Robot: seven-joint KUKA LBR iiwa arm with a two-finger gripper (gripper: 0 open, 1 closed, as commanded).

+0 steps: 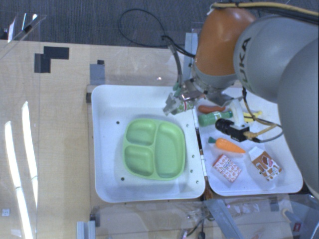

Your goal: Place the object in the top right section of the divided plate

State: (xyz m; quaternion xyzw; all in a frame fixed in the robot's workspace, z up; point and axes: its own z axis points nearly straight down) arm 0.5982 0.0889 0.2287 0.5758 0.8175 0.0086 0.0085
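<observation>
A light green divided plate [153, 149] lies in the left white bin [107, 133]; it has two small sections on its left and one long section on its right, all bare. My gripper [175, 105] hangs over the far right corner of this bin, just beyond the plate's far right edge and close to the wall between the bins. The wrist and its metal parts hide what lies under it.
The right bin [289, 183] holds an orange carrot [230, 145], a red-and-white packet [227, 168], a brown-and-white carton [265, 165], a green bottle [213, 118] and a red sausage-like item [213, 108]. The big grey arm covers this bin's far right part.
</observation>
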